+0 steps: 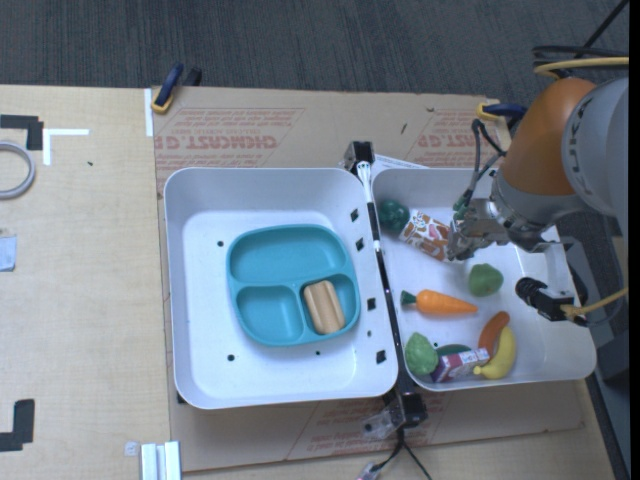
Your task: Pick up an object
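Note:
My gripper (462,240) reaches down into the right bin (560,363), its tip at the right end of a white and orange food packet (428,232). A dark green round item (392,214) lies at the packet's left. Just right of the gripper sits a green lime-like ball (485,279). An orange carrot (444,304) lies in the bin's middle. Near the front edge are a green leafy piece (421,352), a small bottle (458,364), a yellow banana (501,354) and an orange-red piece (492,330).
The left bin (200,268) bears a teal divided plate (262,263) with a tan bread roll (323,306) in its lower right compartment. The grey arm with its orange band (545,148) hangs over the right bin's far corner. Black clips join the bins.

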